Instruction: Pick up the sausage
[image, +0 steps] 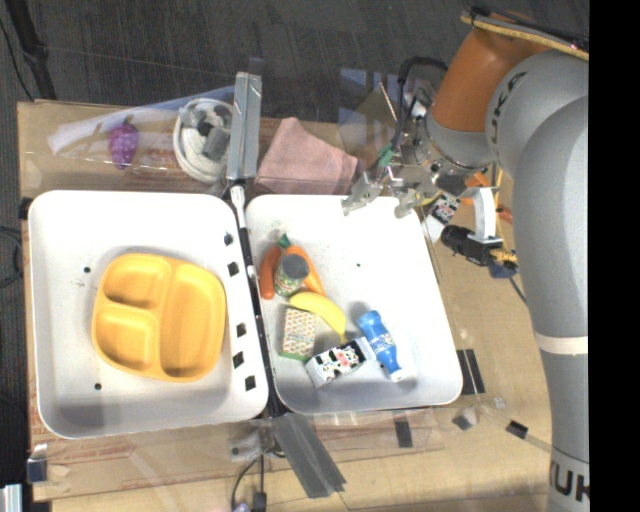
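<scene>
I am looking at a robot laboratory, not a home or a kitchen. The bench (480, 330) is a plain brown board, and two shallow white bins (60, 300) are fixed on it side by side with a grey bar and black clips between them. The food in the right bin (420, 290) is plastic toys: a banana (322, 312), a small bottle (382, 345). A big grey industrial arm (545, 200) with an orange band reaches in at the bench's right edge. Loose cables (200, 140) and a pink cloth (305, 160) lie along the far edge, on dark floor.
</scene>
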